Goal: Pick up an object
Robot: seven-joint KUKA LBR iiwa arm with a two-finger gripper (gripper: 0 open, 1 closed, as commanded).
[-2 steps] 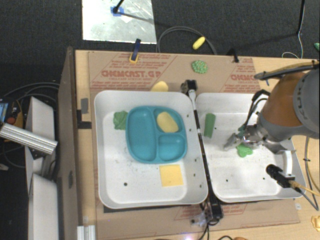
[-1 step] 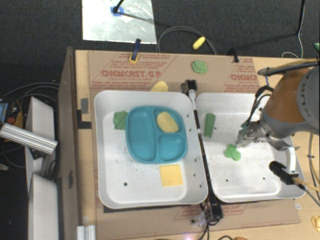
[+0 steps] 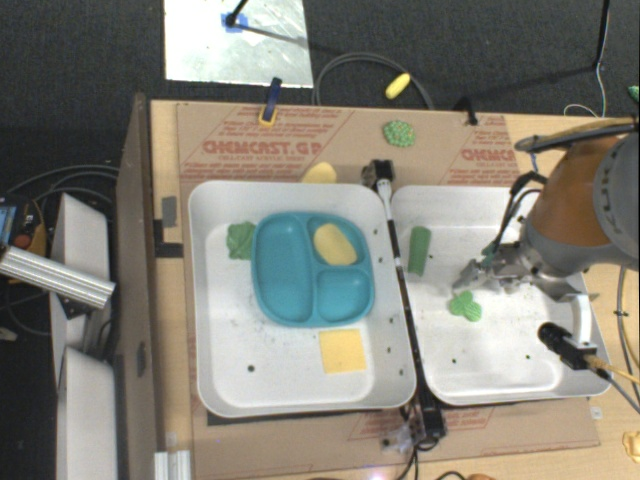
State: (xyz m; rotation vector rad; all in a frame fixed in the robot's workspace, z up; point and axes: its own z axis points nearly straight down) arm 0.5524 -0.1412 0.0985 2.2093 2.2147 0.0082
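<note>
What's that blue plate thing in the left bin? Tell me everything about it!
The blue divided tray looks like smooth, slightly shiny plastic, with rounded corners and three compartments: one long one on its left side and two smaller ones on its right. It lies flat on the floor of the left bin, near the middle. A yellow oval object sits in its upper right compartment. A green leafy piece lies at its upper left edge, and a yellow square lies just below it.

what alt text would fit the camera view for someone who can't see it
Seen from above, the grey arm's end effector hovers in the right white bin just above a small green object, with a green cylinder nearby. The left white bin holds a blue divided tray carrying a yellow oval piece, plus a yellow square.
</note>
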